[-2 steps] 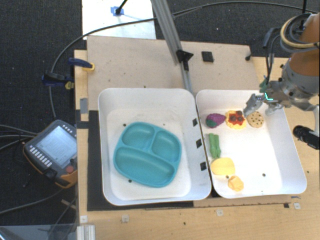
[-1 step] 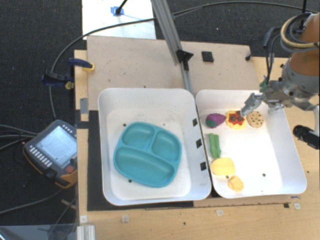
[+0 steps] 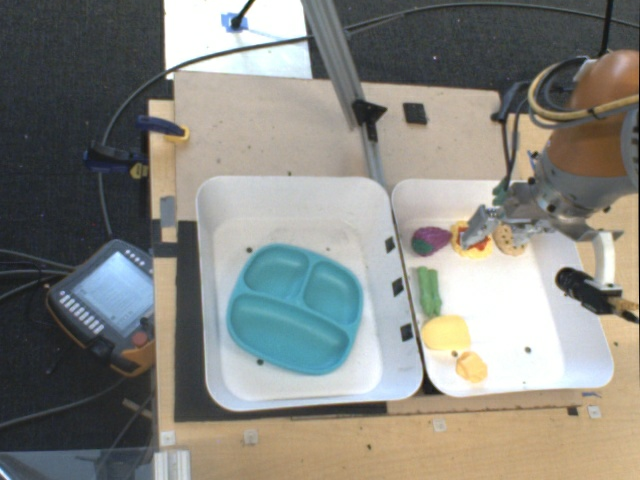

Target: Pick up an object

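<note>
Reading from the left, we see a teal divided plate (image 3: pixel 296 308) alone in the left bin (image 3: pixel 215 268), well apart from the work. In the right bin (image 3: pixel 580 353) lie a purple piece (image 3: pixel 431 239), a green piece (image 3: pixel 429 291) running lengthwise toward us, a yellow lemon-like piece (image 3: pixel 445 332) and a small orange piece (image 3: pixel 471 367). Further right, our tool (image 3: pixel 481 230) hangs at the far side of that bin, over a yellow-and-red toy (image 3: pixel 470 242), with a tan perforated piece (image 3: pixel 511 239) just beside it on the right. We cannot tell how the tool is set, or whether it has anything. We judge the yellow-and-red toy the likeliest target: it lies almost directly under the tip, the purple piece just to its left.
</note>
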### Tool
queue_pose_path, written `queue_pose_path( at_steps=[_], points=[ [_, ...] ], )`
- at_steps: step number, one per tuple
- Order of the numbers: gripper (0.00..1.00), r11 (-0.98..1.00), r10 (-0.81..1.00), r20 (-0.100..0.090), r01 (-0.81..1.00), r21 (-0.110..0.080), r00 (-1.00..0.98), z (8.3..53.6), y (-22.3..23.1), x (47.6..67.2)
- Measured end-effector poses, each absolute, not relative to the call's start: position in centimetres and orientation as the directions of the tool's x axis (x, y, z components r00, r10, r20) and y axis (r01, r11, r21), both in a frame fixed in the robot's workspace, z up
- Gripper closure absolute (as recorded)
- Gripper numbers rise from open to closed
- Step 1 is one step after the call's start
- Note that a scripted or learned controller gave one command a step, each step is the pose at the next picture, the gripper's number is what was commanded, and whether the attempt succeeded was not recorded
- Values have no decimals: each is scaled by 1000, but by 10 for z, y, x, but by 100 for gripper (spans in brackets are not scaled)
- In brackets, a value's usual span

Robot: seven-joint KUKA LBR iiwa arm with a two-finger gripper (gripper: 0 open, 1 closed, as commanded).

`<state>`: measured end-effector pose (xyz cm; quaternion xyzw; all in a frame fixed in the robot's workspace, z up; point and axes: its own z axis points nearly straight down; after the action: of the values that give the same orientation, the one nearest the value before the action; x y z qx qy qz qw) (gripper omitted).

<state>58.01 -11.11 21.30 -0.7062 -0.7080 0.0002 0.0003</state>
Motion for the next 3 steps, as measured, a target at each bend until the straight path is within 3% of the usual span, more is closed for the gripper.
queue_pose_path(
  at_steps=[1,2,3],
  points=[
    [0,1,1000,1,1000,-3,-1,151,-107,583],
    [0,-1,1000,0,1000,9,1,96,-107,580],
    [100,1,1000,1,1000,18,-1,111,-107,584]
  ],
)
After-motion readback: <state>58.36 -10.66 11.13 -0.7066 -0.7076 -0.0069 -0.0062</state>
